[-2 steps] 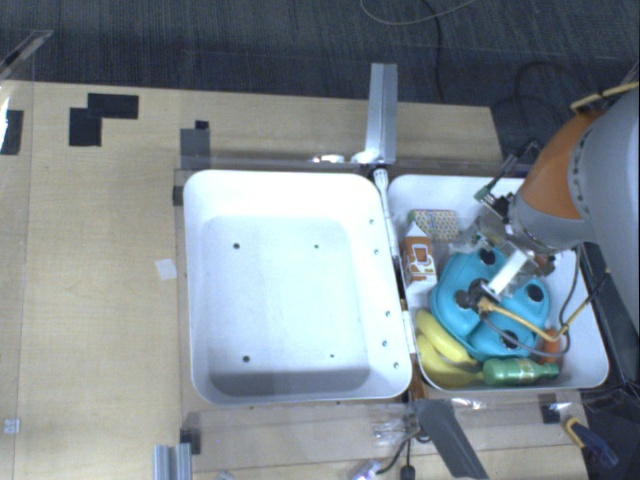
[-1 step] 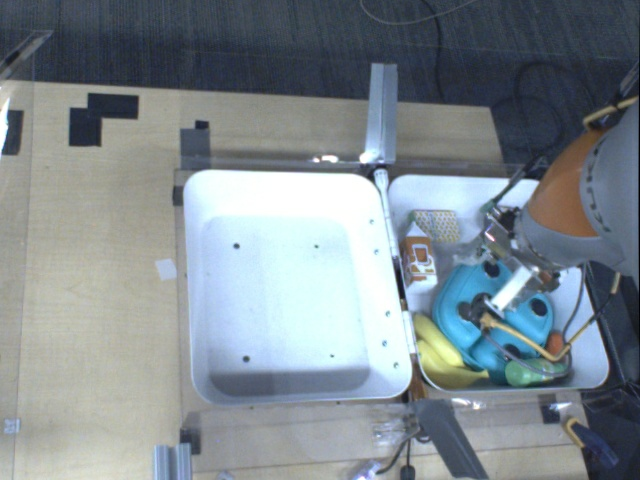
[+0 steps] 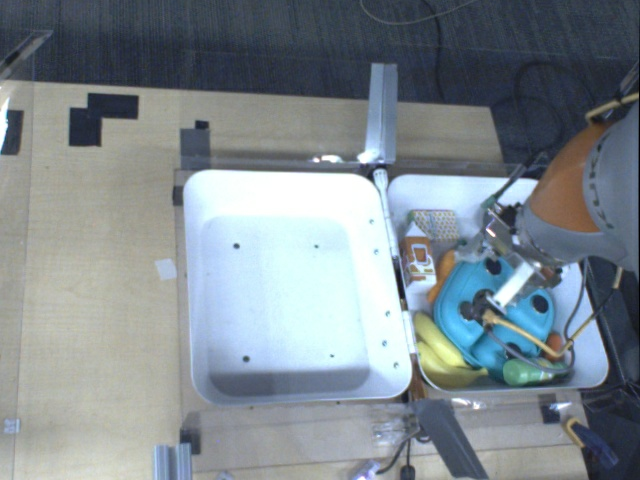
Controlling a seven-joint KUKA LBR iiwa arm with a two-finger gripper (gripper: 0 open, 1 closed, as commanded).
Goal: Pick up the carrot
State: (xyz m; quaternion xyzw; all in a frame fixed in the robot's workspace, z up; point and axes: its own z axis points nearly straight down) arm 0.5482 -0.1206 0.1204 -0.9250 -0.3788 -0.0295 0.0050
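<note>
Two white bins are sitting side by side in front of you: the left bin point(image 3: 210, 268) and the right bin point(image 3: 598, 353), the latter crowded with objects. You are watching the arm point(image 3: 575, 193) reaching in from three o'clock, with the gripper point(image 3: 495, 303) hanging low over the middle of the right bin, right above a turquoise toy point(image 3: 470, 313).

Judging by colour, the carrot point(image 3: 441, 273) is lying at about nine o'clock from the gripper, a sliver of orange wedged between a small carton point(image 3: 417, 258) and the turquoise toy; most of it is being hidden by its neighbours, so you are taking that identification with some caution. At seven o'clock from the gripper a banana point(image 3: 438, 348) is resting along the front left of the bin, and at five o'clock a green piece point(image 3: 525, 373) is lying against the front wall. A patterned packet point(image 3: 435, 223) is sitting at the back, toward eleven o'clock.

As for the claw, you cannot tell whether it is spread or pressed together; the fingertips are blending into the toy and cables beneath them. Nothing orange is showing between them, so you are not counting the carrot as held.

Progress looks early: the arm is down in the correct bin, but the carrot is sitting in the clutter, and the grasp and the lift both appear to be left to do.
</note>
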